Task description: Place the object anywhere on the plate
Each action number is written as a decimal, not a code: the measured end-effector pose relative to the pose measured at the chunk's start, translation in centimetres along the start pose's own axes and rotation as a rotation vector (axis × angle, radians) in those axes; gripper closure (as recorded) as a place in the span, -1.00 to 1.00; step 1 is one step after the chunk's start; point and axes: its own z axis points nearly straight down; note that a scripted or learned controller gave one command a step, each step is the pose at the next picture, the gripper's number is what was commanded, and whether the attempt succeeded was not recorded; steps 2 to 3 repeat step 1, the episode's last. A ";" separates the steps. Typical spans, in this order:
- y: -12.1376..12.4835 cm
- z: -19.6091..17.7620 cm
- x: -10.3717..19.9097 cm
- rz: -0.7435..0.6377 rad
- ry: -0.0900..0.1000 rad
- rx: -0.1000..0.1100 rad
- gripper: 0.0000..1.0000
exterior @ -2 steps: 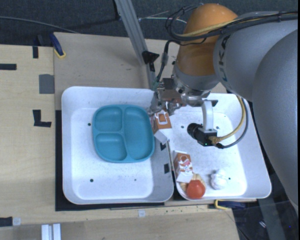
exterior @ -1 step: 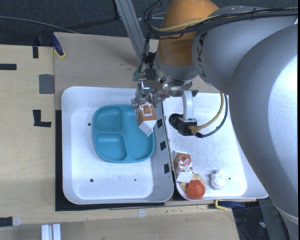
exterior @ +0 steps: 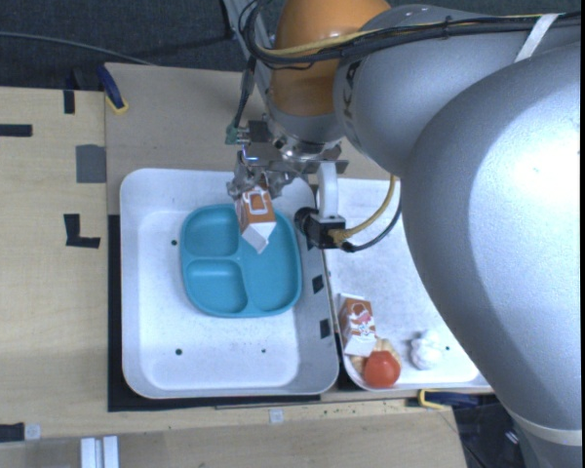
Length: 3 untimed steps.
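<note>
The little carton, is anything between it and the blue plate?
Nothing visible. The little carton sits in the tool, right over the upper right edge of the blue plate, with no other thing between.

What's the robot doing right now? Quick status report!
Gripper over left white bin, small orange-and-white carton between its fingers. Carton at upper right edge of blue divided plastic plate. Nothing blocking the plate.

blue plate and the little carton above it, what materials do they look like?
Blue plate: looks like moulded plastic, uniform teal colour, rounded divider ridges, soft sheen. Carton: probably printed cardboard or coated paper, orange and white print, flat folded faces with sharp corners. Neither can be confirmed from looks alone.
</note>
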 end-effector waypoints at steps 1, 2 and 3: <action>-0.1 -0.1 -0.2 0.001 -0.001 0.001 -1.00; -0.1 -0.1 -0.2 0.001 -0.001 0.001 -1.00; -0.1 -0.1 -0.2 0.001 -0.001 0.001 -1.00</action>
